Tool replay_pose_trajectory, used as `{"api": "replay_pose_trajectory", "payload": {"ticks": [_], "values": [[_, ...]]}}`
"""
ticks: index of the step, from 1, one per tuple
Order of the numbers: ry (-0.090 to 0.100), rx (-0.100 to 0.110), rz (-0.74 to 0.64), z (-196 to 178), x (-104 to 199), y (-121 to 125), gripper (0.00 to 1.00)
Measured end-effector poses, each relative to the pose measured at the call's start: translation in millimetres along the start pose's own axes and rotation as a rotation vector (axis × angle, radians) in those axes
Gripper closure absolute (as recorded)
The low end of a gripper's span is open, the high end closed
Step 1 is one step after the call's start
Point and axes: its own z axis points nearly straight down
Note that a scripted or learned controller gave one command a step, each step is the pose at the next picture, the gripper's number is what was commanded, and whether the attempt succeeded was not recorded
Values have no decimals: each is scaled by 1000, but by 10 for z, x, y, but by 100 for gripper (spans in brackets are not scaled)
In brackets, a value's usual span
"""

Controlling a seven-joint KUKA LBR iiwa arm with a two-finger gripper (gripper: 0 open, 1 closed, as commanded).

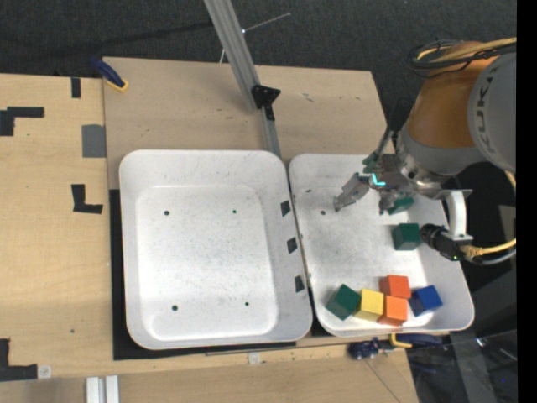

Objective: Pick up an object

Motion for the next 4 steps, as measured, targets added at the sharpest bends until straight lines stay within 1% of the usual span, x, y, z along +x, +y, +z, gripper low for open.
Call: {"api": "replay_pose_trajectory", "payload": {"ticks": [1, 2, 3, 4], "values": [[-1, -4, -1, -22, -2, 9, 0], [-2, 1, 0, 563, 58, 73, 0], [-2, 1, 1, 1095, 18, -32, 0], [-2, -2, 0, 1197, 22, -41, 0]]}}
